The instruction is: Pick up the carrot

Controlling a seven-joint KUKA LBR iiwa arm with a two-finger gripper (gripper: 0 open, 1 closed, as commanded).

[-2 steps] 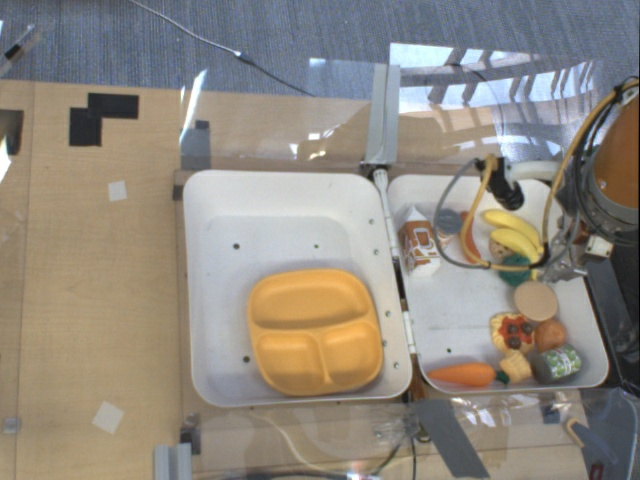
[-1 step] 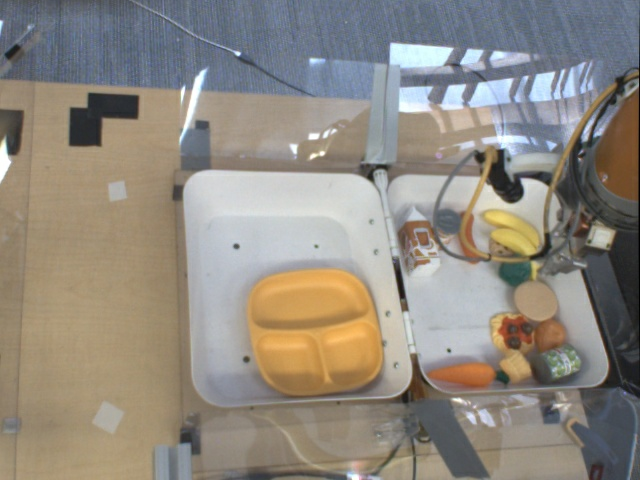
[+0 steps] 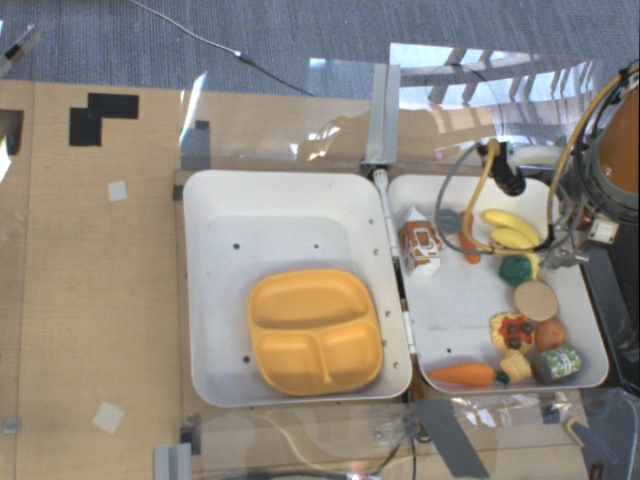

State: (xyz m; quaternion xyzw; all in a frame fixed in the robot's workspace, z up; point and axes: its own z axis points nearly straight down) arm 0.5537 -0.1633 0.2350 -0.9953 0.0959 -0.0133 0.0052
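- now, two shallow white bins side by side on a wooden bench (image 3: 90,298), left bin (image 3: 215,368) and right bin (image 3: 440,308) split by a narrow divider.
- left bin: one yellow-orange tray (image 3: 315,330) with three sections, lying flat toward the near side, slightly turned.
- right bin, far side: small brown and white carton (image 3: 421,247) near the divider, tilted; two yellow bananas (image 3: 511,230) beside each other toward the right wall; small red piece (image 3: 472,257) just left of them.
- right bin, middle right: dark green round item (image 3: 517,269), then a tan disc (image 3: 536,300) just below it.
- right bin, near right corner: pizza slice toy (image 3: 513,332), brown round item (image 3: 550,334), green can (image 3: 558,363) on its side, pale yellow chunk (image 3: 516,368), all crowded together.
- carrot (image 3: 464,375): lying flat along the near wall of the right bin, orange, pointed end toward the divider, thick end touching or just beside the pale yellow chunk.
- arm (image 3: 612,158) at the right edge, orange band and looped cables showing, over the far right corner of the right bin.
- gripper (image 3: 560,253) near the right wall beside the bananas; cannot tell how it is set; nothing seen held.
- carrot well apart from the gripper, toward the near edge, with the cluster of toys between.
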